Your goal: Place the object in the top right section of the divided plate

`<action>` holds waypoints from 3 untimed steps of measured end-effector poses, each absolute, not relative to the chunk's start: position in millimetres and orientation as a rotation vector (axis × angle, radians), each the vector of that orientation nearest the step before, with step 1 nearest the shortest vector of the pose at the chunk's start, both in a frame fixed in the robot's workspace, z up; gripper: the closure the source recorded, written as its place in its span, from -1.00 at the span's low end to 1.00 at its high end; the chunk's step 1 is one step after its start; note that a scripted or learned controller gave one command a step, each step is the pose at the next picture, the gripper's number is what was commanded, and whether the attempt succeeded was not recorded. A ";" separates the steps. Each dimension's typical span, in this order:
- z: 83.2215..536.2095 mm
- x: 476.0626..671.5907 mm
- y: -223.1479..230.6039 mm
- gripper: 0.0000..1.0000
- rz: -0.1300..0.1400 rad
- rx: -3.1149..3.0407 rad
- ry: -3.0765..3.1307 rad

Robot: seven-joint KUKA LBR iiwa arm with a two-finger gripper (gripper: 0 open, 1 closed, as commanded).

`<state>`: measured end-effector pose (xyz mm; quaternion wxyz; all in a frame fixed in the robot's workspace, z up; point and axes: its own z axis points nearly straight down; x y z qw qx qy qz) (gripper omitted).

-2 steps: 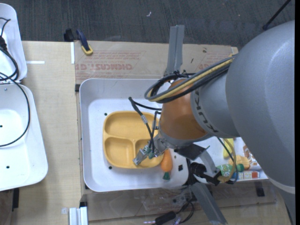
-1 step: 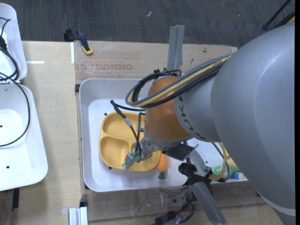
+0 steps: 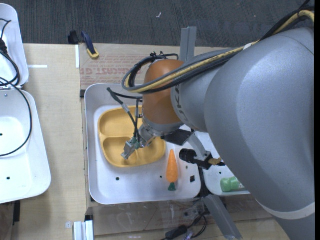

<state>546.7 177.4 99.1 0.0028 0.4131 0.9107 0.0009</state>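
Over the yellow divided plate, in the white bin nearer the arm, my gripper hangs low above the ridge where the compartments meet. How far my fingers stand apart I cannot tell from this slant; they look small and dark against the yellow, and the wrist with its orange band covers much of what lies behind them. I see nothing between them, so I judge that I carry nothing.

The likeliest thing for me to move is the toy carrot. It lies on the bin floor, just off the plate's edge and apart from it, at about four o'clock from my fingertips. Its long axis runs close to twelve-to-six, the orange body toward twelve and the green stub toward six. A green block sits farther out at about four o'clock, well apart from the carrot and partly hidden by the arm.

The relation that matters is this: the carrot is near but to the side of me, not under me, and it lies lengthwise up and down the picture. I judge that I would need to shift toward four o'clock and close across its narrow width, from nine and three, rather than along its length. The target section, at the plate's upper right, sits mostly hidden beneath my wrist at about one o'clock from the fingertips.
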 end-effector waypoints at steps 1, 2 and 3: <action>180.4 536.9 123.1 -1.00 -0.009 1.307 2.861; 437.7 574.8 108.3 -1.00 -0.013 1.792 2.582; 342.1 579.4 14.5 -1.00 -0.006 0.677 3.073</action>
